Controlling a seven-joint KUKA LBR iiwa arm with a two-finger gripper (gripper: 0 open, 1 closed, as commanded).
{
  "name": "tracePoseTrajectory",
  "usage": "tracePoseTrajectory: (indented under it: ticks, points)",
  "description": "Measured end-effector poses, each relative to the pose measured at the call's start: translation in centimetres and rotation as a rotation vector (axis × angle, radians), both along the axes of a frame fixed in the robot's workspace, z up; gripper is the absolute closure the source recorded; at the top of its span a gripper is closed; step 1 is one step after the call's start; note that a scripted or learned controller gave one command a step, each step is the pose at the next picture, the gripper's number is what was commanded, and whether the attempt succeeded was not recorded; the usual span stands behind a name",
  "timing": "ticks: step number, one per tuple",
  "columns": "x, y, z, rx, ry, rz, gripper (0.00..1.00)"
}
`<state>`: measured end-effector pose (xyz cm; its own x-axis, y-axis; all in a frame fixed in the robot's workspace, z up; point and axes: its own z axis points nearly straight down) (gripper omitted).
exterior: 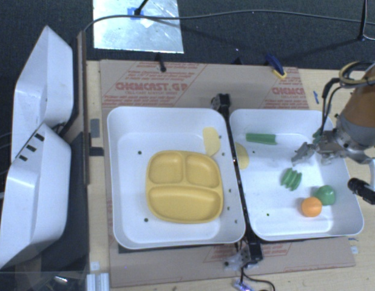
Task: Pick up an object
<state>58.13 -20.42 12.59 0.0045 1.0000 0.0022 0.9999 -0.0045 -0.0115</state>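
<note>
Overhead, the pincer (309, 152) hangs in the right bin (351, 223), its fingers spread apart with nothing between them. Near it lie a ribbed green piece (290, 179), a green ball (325, 194) and an orange ball (311, 207); a green stick (261, 138) lies farther back. A yellow divided plate (184, 185) sits in the left bin (124, 223).

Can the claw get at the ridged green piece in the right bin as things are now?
Probably yes. The claw hangs just above the ridged green piece, nothing lies between them, and the orange ball sits apart, nearer the bin's front.
</note>
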Motion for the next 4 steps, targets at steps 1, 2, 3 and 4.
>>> tracePoseTrajectory:
  ticks: [1, 2, 3, 4]
  points:
    - [5.5, 4.0, -4.0, -0.001, -0.01, 0.009, 0.0]
    - [0.1, 5.2, -4.2, -0.002, -0.01, 0.004, 0.0]
    - [6.2, 9.2, -1.9, -0.003, -0.016, 0.009, 0.0]
    - [4.4, 10.6, -4.3, -0.002, -0.01, 0.006, 0.0]
